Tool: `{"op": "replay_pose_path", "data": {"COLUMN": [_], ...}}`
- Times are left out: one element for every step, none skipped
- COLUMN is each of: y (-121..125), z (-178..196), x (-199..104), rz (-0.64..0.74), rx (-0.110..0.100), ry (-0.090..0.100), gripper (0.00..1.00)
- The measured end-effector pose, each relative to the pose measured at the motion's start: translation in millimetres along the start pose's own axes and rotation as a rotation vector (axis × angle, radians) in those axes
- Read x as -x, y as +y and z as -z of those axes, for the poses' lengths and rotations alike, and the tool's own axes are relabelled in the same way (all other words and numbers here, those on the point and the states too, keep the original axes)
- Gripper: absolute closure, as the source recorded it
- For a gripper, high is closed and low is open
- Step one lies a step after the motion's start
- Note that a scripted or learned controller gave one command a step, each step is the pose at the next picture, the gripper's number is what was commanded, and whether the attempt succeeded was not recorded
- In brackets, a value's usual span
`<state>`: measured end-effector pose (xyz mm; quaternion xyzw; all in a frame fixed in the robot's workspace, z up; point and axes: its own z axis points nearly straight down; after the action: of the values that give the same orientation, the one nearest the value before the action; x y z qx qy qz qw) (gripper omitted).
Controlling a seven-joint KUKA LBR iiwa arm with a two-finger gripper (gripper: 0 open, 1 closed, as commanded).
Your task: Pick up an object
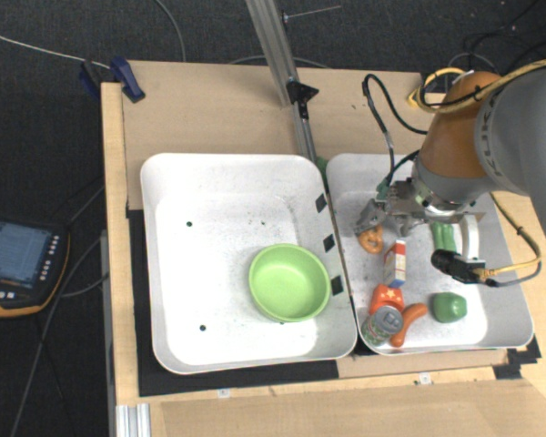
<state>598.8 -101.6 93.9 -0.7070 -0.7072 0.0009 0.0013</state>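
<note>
jaws (pixel 375 215): low in right bin (pixel 510 326), state cannot tell
target: orange piece (pixel 371 240) just below jaws, toward camera

Lime-green bowl (pixel 289 282) in the speckled white left bin (pixel 209 189); right bin (pixel 505 312) white, holding orange, red-and-white, and green items.

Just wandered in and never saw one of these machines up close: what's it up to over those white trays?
The grey and orange arm is reaching into the right tray, its claw down by a small orange object, among several little items. A green bowl sits in the left tray. Nothing is visibly lifted yet.
</note>
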Motion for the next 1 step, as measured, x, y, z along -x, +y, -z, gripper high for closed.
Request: {"op": "replay_pose_path", "data": {"y": [1.4], "z": [12.6], "x": [-0.1], "rz": [0.000], "rx": [0.005], "ry": [0.000], "gripper": [1.00]}}
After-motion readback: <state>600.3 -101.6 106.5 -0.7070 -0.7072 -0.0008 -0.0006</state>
